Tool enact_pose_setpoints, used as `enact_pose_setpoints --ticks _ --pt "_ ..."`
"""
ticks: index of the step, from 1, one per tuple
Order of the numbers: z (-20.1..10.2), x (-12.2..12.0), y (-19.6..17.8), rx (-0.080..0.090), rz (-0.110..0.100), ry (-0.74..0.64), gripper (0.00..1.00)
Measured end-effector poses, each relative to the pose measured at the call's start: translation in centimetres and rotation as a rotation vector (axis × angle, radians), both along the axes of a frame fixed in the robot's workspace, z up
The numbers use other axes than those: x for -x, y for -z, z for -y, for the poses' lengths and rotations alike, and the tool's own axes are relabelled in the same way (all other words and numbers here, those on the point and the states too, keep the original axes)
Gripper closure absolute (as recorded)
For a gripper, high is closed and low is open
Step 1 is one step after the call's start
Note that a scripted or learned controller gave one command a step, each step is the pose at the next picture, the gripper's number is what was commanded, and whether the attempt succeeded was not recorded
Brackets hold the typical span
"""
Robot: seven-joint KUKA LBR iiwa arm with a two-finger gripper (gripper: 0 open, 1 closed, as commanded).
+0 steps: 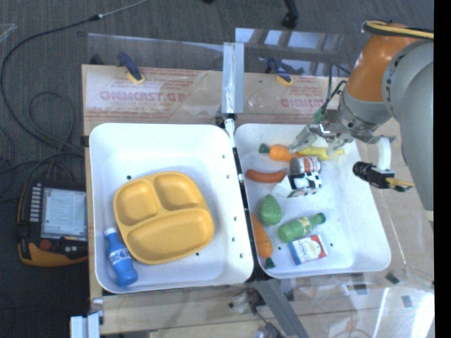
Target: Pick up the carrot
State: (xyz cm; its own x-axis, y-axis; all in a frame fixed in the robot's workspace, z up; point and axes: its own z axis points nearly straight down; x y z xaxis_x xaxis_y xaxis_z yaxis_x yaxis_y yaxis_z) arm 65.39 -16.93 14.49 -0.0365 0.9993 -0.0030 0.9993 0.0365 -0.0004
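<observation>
Two orange pieces lie in the right bin [366,255]. A long carrot [262,238] with a green tip rests along the bin's left wall at the front. A short, stubby carrot-like piece [280,153] with a green top lies near the back. My gripper [318,141] hangs over the back of the right bin, just right of the stubby piece and above a yellow banana [326,151]. Its fingers look spread and open, with nothing between them. The long carrot is far from it, towards the front.
The right bin also holds a red sausage [264,176], a can [304,174], a green bumpy fruit [270,208], a green bottle [301,227] and a small red-and-blue box [309,248]. The left bin [106,146] holds a yellow divided plate [164,215] and a blue bottle [118,257].
</observation>
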Motion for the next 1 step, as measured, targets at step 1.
enact_pose_setpoints --ticks 1 --pt "-6.52 -1.40 2.07 -0.001 -0.002 -0.062 0.00"
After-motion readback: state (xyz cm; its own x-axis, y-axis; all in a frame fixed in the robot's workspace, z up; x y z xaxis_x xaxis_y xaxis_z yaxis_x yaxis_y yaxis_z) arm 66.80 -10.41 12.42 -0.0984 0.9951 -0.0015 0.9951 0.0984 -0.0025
